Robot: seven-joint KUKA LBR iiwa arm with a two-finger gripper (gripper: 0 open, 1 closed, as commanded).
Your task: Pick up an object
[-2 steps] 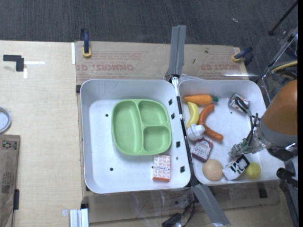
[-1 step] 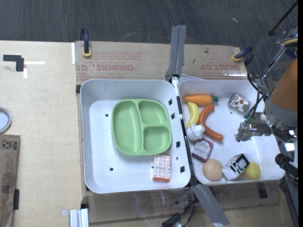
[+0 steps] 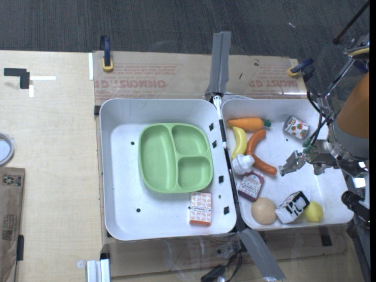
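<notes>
the pincer hangs low over the right bin, its thin fingers a little apart with nothing between them. just to its left lies an orange sausage, the nearest thing and the likely pick. it looks like light toy plastic, stiff and smooth, so it may slip or roll. a grip across its narrow middle seems safest.

a banana and a white bottle press against it on the left, and a small carton sits just below, leaving little room on that side. a carrot lies above, an egg, a black-and-white box and a lemon lie nearer the front. the left bin holds a green tray and an orange box.
</notes>
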